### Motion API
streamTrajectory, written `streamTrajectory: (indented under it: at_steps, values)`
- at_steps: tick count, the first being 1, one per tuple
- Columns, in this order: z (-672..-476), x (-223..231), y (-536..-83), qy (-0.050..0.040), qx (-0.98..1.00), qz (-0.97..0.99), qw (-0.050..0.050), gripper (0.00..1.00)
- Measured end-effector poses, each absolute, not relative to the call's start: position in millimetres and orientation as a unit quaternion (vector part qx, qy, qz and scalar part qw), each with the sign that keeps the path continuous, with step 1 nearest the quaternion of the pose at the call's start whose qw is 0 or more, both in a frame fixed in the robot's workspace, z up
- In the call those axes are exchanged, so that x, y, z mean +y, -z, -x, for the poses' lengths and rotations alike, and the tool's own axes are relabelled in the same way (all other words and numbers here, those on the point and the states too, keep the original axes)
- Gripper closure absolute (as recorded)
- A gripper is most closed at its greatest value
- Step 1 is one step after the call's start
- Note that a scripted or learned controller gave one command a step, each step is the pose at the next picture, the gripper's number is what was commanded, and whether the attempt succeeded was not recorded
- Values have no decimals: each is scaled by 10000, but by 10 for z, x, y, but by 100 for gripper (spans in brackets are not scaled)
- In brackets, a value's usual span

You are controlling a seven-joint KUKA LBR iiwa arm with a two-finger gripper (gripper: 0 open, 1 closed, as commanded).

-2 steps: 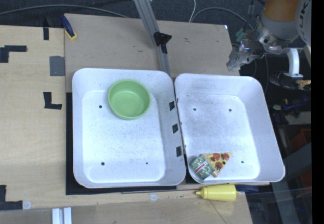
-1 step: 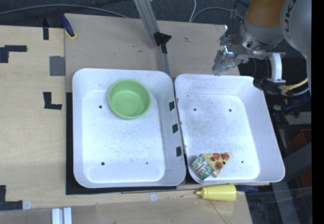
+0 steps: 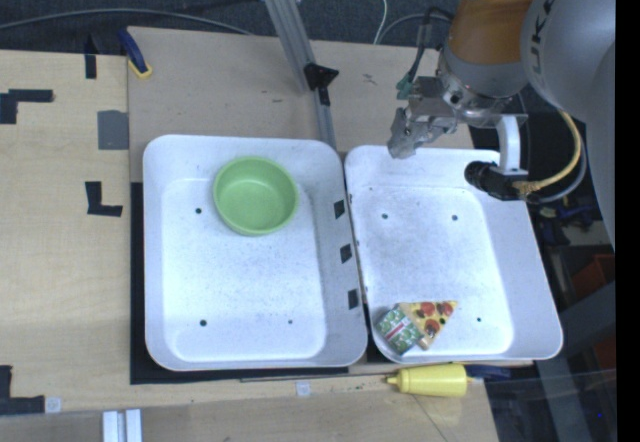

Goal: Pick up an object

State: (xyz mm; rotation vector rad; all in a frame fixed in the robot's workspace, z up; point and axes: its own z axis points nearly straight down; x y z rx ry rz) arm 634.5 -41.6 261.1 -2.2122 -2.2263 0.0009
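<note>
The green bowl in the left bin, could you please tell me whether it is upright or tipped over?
Upright. The bowl sits with its round mouth facing up, so the camera looks down into its hollow, and nothing is visible inside it.

Even, bright overhead light — white bins (image 3: 250, 330) near glare, soft shadows; slightly soft focus overall, dimmer toward 12 o'clock.

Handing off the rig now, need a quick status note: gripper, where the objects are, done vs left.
Gripper: above the far edge of the right white bin, nothing visibly held.
Round green bowl: far part of the left white bin.
Colourful flat packet: near-left corner of the right bin.
Yellow bottle: lying on the bench outside the right bin's near edge.
Done: no pick yet.
Left: descend, grasp one object, lift.
</note>
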Motion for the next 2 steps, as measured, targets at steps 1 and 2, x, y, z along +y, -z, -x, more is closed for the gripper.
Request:
streamTrajectory:
  at_steps: [1,2]
  values:
    - [-6095,33,-2645,-6,-7092,7050,17,100]
    - [-5864,541,-2653,-7,-7096,7046,17,100]
